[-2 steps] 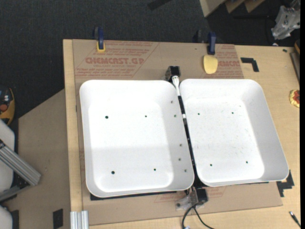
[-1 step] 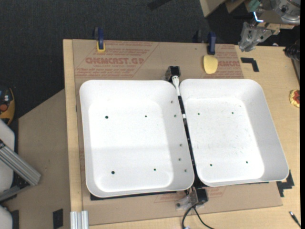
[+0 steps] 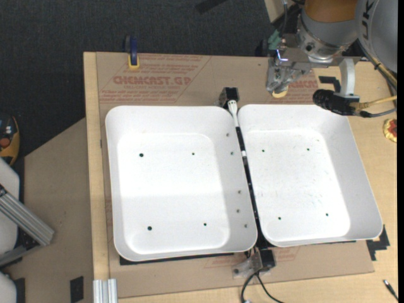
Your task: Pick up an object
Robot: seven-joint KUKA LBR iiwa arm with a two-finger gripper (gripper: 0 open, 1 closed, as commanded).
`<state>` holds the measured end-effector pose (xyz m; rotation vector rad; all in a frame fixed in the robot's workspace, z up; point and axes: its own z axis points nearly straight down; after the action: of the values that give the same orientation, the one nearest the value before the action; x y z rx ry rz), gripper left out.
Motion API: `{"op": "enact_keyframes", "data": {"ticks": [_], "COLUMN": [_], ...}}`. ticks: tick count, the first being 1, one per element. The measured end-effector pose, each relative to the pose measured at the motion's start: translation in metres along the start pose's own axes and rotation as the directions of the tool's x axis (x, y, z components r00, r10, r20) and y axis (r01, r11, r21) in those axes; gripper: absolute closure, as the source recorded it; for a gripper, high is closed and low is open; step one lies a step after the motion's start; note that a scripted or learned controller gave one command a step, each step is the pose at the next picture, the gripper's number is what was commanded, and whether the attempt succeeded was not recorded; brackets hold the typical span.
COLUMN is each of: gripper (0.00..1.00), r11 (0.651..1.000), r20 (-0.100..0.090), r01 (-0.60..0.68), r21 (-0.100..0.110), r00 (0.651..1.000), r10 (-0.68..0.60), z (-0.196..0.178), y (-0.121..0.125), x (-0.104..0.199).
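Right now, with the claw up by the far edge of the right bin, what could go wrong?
1. The claw sits over the right bin at its far rim; a straight descent may strike that rim or the cardboard base.
2. A small tan piece shows at its tip; whether it's gripped is unclear, so it could drop outside the bin.

Left bin (image 3: 170,182), right bin (image 3: 303,182) touching; cardboard (image 3: 158,74) beneath.

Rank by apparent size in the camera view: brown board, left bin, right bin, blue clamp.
1. brown board, largest.
2. left bin and right bin: they look about alike, so no ranking between them.
3. blue clamp, smallest.
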<state>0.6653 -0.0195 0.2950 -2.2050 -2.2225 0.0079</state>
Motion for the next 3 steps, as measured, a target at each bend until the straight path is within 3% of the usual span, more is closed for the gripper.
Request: {"op": "enact_keyframes", "data": {"ticks": [2,3], "gripper": [1.0,1.0], "r11": [1.0,1.0], "r20": [0.002,0.003], "r01": [-0.005,-0.009], "r21": [-0.009,-0.009], "r00": [1.0,1.0], "r10": [0.005,0.009], "z": [-0.035,-0.04], "y": [-0.066,-0.091], "x": [0.031,0.021]}}
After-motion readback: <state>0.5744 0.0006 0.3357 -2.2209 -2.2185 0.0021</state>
